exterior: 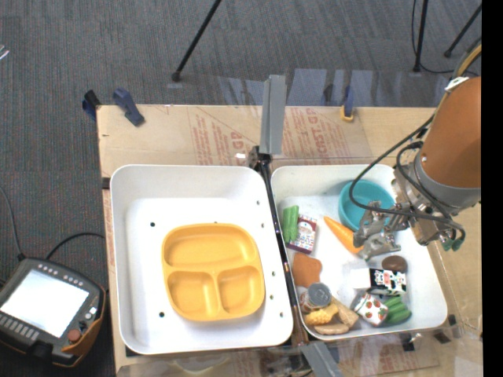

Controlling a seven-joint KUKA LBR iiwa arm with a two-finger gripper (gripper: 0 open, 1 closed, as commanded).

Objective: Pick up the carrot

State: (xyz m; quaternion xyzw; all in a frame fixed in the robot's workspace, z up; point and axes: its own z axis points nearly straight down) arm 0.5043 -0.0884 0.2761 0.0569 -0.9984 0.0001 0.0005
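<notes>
The carrot (340, 232) is a small orange wedge lying in the right bin (437, 289), just left of and below the blue bowl (363, 203). Its thick end points down and to the right. My gripper (376, 239) hangs over the right bin right beside that thick end, at or just above it. I cannot tell whether it touches the carrot. The grey arm with its orange band (460, 136) comes in from the right, with black cables looping over the bowl.
Crowding the right bin are a green piece (291, 222), a small packet (305, 235), an orange-brown piece (306, 269), a grey disc (318, 294), biscuits (331, 317), a black-and-white box (388, 280) and a dark lump (394, 263). A yellow divided tray (214, 272) lies in the left bin (130, 210).
</notes>
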